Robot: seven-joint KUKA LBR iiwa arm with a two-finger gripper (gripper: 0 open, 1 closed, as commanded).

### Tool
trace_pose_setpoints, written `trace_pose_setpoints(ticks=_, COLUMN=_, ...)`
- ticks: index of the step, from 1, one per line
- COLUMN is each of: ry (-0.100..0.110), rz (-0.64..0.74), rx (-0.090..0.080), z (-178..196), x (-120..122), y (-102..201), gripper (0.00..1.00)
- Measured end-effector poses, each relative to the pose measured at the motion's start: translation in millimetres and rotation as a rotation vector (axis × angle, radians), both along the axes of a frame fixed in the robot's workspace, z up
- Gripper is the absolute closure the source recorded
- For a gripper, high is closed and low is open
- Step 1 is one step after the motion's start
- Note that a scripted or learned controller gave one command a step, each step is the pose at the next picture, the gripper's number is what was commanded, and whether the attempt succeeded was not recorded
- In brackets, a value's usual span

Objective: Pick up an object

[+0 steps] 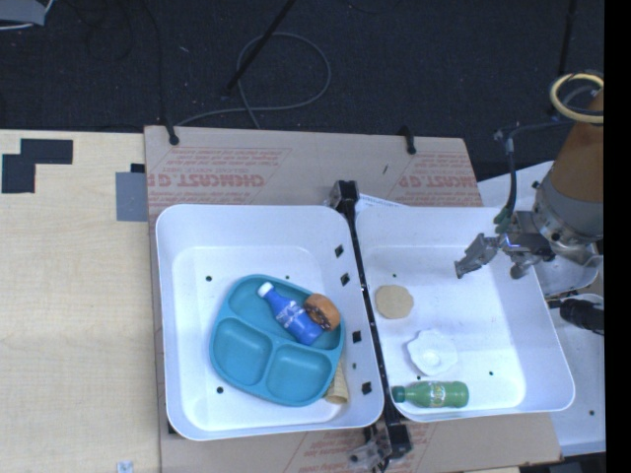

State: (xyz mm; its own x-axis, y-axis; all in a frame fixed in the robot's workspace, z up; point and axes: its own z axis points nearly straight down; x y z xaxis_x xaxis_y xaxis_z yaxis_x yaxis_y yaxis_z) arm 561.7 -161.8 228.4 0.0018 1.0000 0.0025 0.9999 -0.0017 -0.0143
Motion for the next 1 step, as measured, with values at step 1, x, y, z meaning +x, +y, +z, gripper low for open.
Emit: trace_pose_setpoints(ticks=1, ry=-0.011, rz=0.002, rx=-0.002, z=6.8, x=2.4, y=-0.2, gripper=0.00)
